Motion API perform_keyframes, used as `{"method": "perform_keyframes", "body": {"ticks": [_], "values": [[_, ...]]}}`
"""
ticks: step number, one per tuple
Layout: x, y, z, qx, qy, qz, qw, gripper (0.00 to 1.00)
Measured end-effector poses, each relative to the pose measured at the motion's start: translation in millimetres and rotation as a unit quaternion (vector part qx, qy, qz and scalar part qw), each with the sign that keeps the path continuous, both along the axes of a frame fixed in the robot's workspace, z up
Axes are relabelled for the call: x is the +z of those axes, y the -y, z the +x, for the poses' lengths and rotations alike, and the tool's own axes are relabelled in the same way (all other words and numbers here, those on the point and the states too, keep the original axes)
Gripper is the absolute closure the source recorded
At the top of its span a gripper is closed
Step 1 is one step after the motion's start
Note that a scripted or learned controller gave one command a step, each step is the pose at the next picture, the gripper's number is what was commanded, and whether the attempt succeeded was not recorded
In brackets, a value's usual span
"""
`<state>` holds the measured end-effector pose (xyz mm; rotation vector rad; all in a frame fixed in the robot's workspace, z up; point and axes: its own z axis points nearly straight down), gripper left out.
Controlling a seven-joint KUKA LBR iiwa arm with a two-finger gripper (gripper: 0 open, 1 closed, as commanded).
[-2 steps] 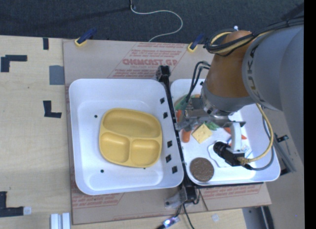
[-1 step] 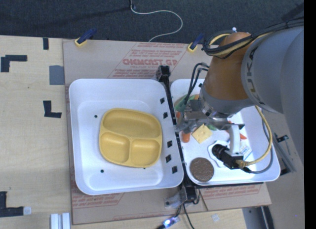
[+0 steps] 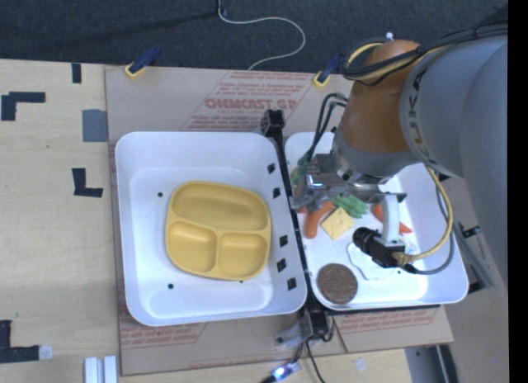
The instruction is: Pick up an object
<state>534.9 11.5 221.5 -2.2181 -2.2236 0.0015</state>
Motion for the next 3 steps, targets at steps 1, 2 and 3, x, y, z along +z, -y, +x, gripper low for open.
{"method": "perform_keyframes", "body": {"ticks": [1,2,3], "values": [[10.6,1.6,-5.8,0.000,0.000,0.0002,1.0000,1.00],[10.7,3.1,-8.0,-0.001,-0.001,-0.0002,1.0000,1.00],[-7.3,-6.9,-9.6,-0.001,-0.002,-0.0004,1.0000,1.00]]}}
